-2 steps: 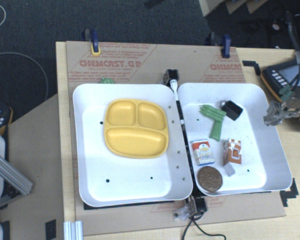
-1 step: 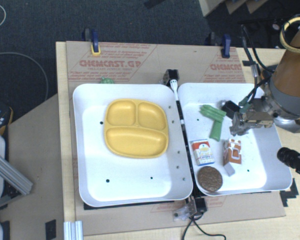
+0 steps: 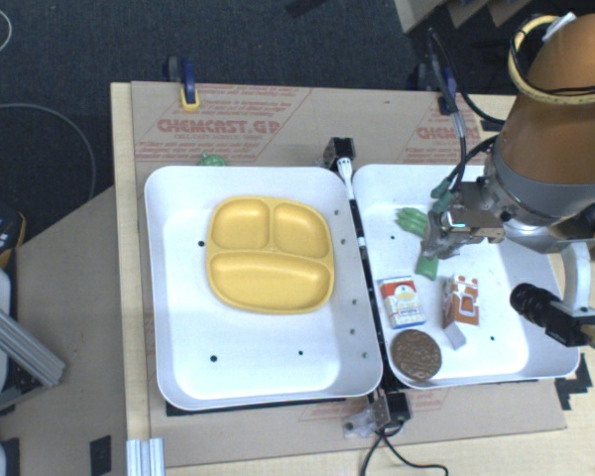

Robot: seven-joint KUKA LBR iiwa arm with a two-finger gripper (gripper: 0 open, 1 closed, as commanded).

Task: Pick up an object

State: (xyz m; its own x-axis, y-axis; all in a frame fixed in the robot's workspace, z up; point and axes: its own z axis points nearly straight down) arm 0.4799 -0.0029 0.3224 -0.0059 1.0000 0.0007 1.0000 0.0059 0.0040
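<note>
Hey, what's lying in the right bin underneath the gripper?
In the right bin, a green object lies under the gripper, which covers its middle. Nearer the camera lie a small carton, a brown-and-white packet and a brown disc.

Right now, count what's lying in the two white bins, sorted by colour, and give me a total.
Yellow: 1, the divided plate
Green: 1, the green item beside the gripper
Red and white: 2, small carton and packet
Brown: 1, the round disc
Total: 5
</note>
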